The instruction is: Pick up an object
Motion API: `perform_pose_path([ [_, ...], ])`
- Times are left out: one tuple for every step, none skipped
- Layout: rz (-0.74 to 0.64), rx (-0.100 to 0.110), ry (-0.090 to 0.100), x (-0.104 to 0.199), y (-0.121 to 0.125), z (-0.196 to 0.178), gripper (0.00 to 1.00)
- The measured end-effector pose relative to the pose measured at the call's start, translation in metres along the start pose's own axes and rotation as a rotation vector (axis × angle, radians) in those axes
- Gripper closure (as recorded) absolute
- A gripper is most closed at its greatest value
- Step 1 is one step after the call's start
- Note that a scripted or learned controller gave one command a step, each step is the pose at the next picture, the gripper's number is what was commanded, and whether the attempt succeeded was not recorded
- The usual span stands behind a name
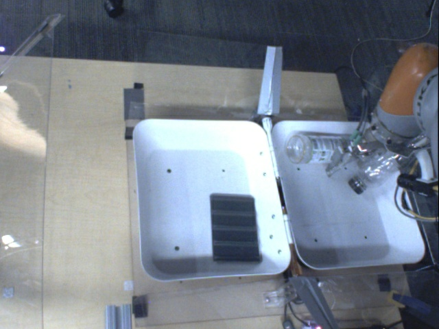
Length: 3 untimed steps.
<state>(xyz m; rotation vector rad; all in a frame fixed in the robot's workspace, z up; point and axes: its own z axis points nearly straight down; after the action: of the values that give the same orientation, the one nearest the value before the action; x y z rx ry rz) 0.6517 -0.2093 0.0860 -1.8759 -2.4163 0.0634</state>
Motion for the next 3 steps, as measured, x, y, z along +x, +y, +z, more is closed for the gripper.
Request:
perform_pose_path([
  [-0.143,-0.086,-0.047,0.013,-0.031,-0.022,0.0],
  [-0.213,-0.017,-0.027,0.017,0.0,0.002,0.0],
  [-0.231,-0.01,0.0,0.001,0.002,0.002,0.0],
])
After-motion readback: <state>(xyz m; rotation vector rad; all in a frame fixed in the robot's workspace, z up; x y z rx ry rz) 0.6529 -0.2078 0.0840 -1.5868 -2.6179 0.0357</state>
